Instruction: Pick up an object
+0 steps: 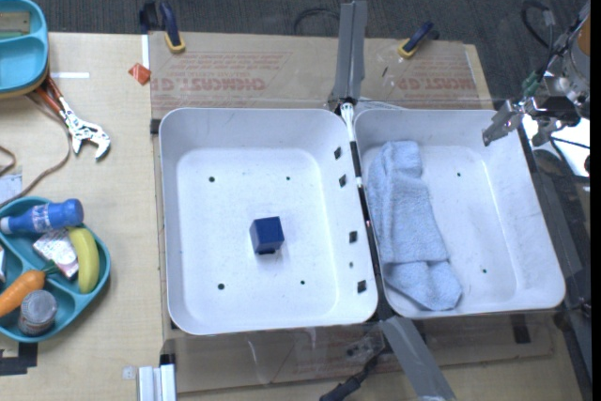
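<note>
Camera view: my gripper point(515, 115) sits at the far right edge of the right bin point(526, 286), above its rim; whether it is released or clenched I cannot tell from here, and nothing is visibly between its tips.

Candidate objects: a blue cube point(268, 234) lies in the left bin point(188, 296), near the middle, slightly toward the near edge, apart from every wall. A pale blue towel point(407, 225) lies along the left side of the right bin.

Judgement: the cube looks rigid, light and compact, best taken across two opposite flat faces. It has no long axis; its faces sit slightly turned against the bin walls. The towel is soft, its long axis running far edge to near edge; pinch a fold.
</note>
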